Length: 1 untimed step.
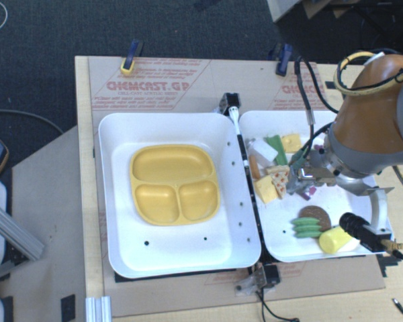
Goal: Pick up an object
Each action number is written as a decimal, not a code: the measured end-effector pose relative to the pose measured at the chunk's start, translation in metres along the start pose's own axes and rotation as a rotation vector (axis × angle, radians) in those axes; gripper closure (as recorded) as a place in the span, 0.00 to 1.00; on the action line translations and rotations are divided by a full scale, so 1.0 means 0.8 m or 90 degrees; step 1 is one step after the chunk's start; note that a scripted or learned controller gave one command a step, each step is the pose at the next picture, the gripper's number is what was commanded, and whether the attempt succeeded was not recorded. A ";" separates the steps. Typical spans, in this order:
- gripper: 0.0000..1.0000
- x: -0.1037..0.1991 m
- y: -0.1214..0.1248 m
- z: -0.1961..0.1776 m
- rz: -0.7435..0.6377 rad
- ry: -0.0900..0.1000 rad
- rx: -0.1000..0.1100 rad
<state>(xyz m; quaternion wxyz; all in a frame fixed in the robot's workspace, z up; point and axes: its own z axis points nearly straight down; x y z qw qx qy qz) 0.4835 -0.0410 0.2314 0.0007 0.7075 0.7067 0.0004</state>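
The right bin (279,248) holds several toy foods. A green piece (276,145) and a small yellow block (291,142) lie at the back. A speckled cracker (278,176) and a yellow cheese wedge (265,190) sit near the bin's left wall. My gripper (299,180) hangs low just right of the cracker, with a small purple piece (309,192) beside its tip. Toward the front lie a brown disc (315,214), a green pod (306,228) and a yellow lump (335,241). No item is visibly between the fingers.
The left bin (114,200) carries a yellow three-compartment plate (173,183). A divider rail (245,180) separates the two bins. The arm's orange and grey body (376,119) overhangs the right bin's back right part. Clamps sit on the board's far edge.
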 end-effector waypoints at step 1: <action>1.00 0.007 0.002 0.021 -0.001 0.001 0.004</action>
